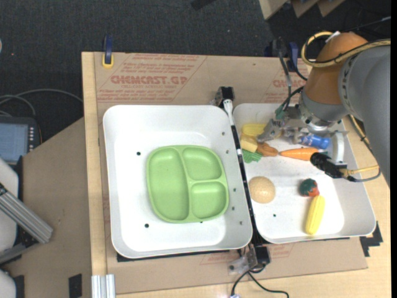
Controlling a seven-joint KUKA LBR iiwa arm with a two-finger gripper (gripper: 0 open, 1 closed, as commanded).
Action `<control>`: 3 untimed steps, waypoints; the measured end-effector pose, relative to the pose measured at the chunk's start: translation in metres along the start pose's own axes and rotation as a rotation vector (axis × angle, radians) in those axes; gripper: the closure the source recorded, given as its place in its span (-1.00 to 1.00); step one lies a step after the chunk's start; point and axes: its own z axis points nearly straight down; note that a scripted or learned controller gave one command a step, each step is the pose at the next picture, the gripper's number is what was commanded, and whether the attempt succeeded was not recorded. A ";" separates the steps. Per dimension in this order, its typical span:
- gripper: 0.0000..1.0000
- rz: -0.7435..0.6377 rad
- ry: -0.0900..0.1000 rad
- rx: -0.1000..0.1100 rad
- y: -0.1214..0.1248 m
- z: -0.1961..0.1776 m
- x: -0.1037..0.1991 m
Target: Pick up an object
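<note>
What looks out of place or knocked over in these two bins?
Nothing stands out. The green divided plate lies flat in the left bin; the carrot, corn and other toy foods lie loose in the right bin.

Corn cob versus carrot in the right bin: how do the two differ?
The corn cob is yellow; the carrot is orange. The cob lies near the bin's front, nearly upright in the picture; the carrot lies crosswise further back, close under the arm. The cob looks stubbier, the carrot tapered. Both rest in the right bin.
</note>
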 end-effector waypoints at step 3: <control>-1.00 -0.007 0.002 -0.010 0.032 -0.107 0.061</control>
